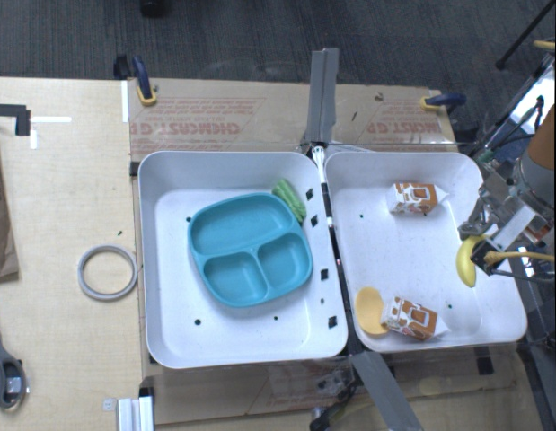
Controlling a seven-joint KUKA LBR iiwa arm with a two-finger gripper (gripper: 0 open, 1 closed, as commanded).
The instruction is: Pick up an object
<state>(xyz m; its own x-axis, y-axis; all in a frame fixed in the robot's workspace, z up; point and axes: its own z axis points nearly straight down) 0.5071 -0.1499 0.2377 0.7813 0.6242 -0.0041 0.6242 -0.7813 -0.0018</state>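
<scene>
view: camera view
gripper (pixel 482 232): over the right-hand rim of the right bin (pixel 385 250); open or closed cannot be told
banana (pixel 465 262): yellow, just beside the gripper on its left, slightly nearer the front; contact unclear
upper carton (pixel 413 197): near, left of the gripper, farther back
lower carton (pixel 412 317): left and frontward, touching an orange scoop (pixel 369 310)
blue plate (pixel 251 250): well apart, far left

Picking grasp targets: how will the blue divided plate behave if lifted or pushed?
Probably stiff: the blue divided plate has moulded dividers and a raised rim. It lies flat and low, so rolling or tipping looks unlikely; a push would likely slide it over the left bin floor. Smooth and wide, it may slip, offering only the rim to pinch.
</scene>
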